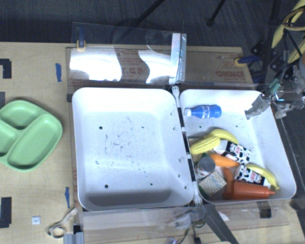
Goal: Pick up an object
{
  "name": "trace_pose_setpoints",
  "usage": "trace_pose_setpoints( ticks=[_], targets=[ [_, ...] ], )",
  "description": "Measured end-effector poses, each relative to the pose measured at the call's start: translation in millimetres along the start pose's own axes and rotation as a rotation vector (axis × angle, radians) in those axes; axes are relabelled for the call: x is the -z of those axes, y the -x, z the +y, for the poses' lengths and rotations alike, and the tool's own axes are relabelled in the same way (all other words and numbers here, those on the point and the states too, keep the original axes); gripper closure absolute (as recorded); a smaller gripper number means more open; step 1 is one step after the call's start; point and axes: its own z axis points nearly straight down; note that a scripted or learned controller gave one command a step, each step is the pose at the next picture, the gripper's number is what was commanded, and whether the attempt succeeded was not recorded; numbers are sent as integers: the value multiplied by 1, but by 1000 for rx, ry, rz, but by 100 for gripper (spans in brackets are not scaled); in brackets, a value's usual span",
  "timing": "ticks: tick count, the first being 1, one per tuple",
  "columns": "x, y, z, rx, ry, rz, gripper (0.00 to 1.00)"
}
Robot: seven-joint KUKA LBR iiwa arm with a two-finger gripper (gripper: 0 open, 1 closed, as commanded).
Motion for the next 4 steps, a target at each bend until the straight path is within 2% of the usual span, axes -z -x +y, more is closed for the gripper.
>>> trace_pose_setpoints(
  ticks=[1, 2, 3, 4],
  targets=[
    [-1, -11, -27, -8, -1, 1, 0],
    [-92, -21, -25, 192, 0, 0, 0],
    [-148, -45, 2, 381, 0, 1, 0],
    [-175, -15, 5, 66, 1, 0, 0]
  ],
)
